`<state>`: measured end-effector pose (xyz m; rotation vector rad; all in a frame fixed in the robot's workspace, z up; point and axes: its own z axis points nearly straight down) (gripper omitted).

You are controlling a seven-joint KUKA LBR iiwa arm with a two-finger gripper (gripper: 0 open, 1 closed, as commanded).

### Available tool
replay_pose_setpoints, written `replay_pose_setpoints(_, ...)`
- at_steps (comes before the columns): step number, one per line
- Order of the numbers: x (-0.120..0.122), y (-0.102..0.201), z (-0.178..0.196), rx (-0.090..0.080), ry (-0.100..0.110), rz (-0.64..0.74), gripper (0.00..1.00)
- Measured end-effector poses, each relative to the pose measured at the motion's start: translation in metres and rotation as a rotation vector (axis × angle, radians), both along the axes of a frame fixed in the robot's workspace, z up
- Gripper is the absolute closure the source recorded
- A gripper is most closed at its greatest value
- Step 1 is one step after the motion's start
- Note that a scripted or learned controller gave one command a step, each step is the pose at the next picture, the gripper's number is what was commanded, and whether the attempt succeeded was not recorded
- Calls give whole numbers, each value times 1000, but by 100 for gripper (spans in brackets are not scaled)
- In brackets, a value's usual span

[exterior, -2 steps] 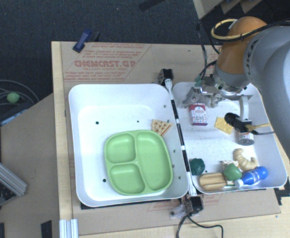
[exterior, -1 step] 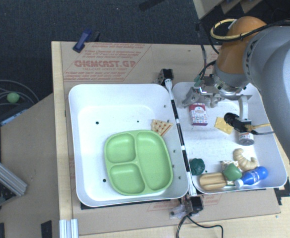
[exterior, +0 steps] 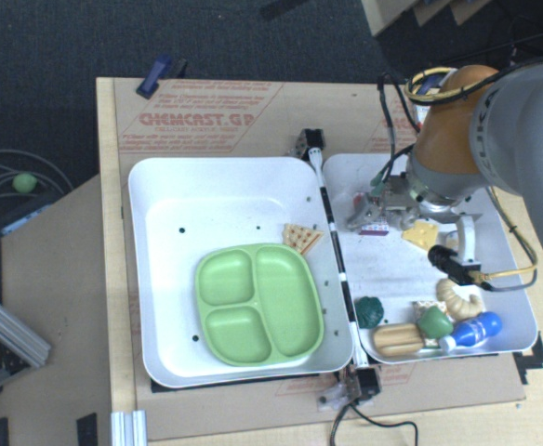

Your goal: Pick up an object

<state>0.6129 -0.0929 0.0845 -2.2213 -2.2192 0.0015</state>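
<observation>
End effector (exterior: 376, 214) low in right bin (exterior: 383, 277), upper part; metal tip near a small dark-red flat piece (exterior: 375, 231). Can't tell its grip state. Pale yellow wedge (exterior: 419, 236) just right of it. Front corner cluster: dark green lump (exterior: 369, 310), tan cylinder (exterior: 397, 339), blue bottle (exterior: 474, 329), beige knobbly piece (exterior: 459, 296). Left bin (exterior: 160, 212): glossy green three-compartment plate (exterior: 256, 303), lattice waffle piece (exterior: 300, 239).

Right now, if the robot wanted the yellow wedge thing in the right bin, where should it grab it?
Probably across the two flat sides of the yellow wedge, coming straight down from above. It lies flat on the right bin floor with open floor on its left, while the hand sits just up and left of it.
</observation>
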Motion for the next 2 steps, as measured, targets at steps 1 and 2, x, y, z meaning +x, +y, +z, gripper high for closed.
replay_pose_setpoints(1, 10, -1, 0, -1, -4, 0, 0)
replay_pose_setpoints(2, 10, -1, 10, -1, -6, 0, 100)
